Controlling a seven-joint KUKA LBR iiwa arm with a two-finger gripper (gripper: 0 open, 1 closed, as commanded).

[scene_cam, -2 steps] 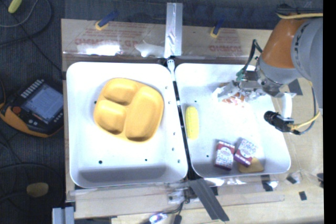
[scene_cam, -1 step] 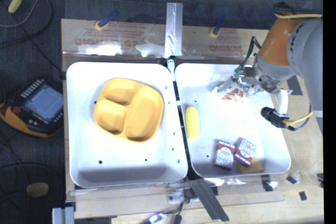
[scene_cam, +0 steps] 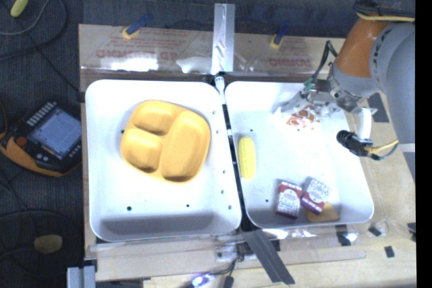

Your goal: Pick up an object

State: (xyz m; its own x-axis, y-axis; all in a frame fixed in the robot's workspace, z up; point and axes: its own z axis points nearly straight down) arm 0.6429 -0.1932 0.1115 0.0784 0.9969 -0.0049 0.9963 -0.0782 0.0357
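Two bins here: left bin has a yellow divided dish. Right bin has a corn cob by its left wall, packets near the front edge. Gripper hovers at its back-right corner.

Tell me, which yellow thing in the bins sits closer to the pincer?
The small corn cob, in the right bin with the pincer; the big yellow tray lies in the left bin.

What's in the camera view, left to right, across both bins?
yellow compartment tray → corn cob → dark red packets → gripper above a small red-and-white item
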